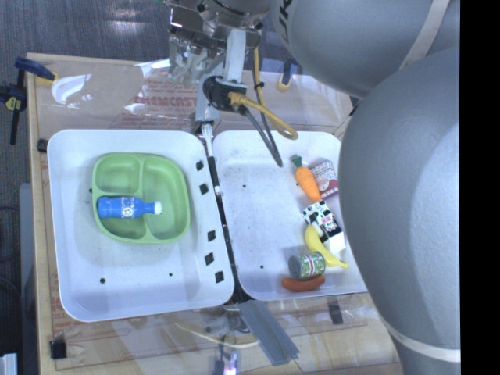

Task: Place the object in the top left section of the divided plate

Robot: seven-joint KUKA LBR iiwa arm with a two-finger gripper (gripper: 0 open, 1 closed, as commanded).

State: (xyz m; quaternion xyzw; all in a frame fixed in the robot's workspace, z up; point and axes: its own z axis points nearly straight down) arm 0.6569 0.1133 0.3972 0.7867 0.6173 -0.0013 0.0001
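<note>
Though off-section — bottle (129, 207) across plate (173, 180)

A bottle (129, 207) is lying across the plate's (176, 178) lower section; its 2 upper sections are lying open.

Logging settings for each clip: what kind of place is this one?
Likely a robot lab bench: a grey arm over two white bins, one with a green divided plate, one with toy food like a carrot.
</note>
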